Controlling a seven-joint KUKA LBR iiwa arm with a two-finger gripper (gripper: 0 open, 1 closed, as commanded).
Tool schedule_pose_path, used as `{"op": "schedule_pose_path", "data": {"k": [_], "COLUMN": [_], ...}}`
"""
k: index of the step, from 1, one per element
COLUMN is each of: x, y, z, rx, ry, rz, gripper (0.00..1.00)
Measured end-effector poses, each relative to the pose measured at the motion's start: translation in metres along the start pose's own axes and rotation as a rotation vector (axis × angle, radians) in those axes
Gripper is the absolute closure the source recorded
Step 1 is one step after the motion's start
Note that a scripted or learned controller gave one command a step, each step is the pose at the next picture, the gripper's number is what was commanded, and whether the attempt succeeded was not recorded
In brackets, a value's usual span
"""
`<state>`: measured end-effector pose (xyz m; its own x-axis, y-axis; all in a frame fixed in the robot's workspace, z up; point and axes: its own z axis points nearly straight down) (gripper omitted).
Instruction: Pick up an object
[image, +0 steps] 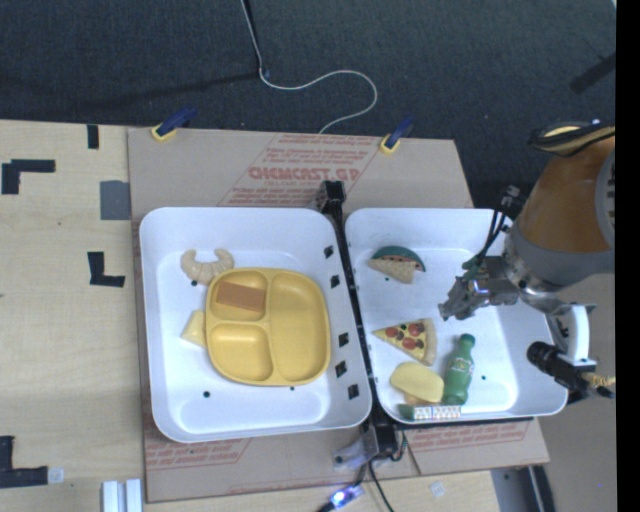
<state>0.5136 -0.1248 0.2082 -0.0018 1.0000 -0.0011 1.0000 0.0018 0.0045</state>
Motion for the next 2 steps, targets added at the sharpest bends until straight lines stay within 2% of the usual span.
{"op": "schedule_pose_path", "data": {"k": [1,2], "x": [0.000,0.045], "y": [0.001,0.005], "z": [-0.017,-0.014], "rx": [0.004,0.007], "ry": [0.001,0.002], "rz": [0.000,-0.004], "gripper": [1.00,1.00]}}
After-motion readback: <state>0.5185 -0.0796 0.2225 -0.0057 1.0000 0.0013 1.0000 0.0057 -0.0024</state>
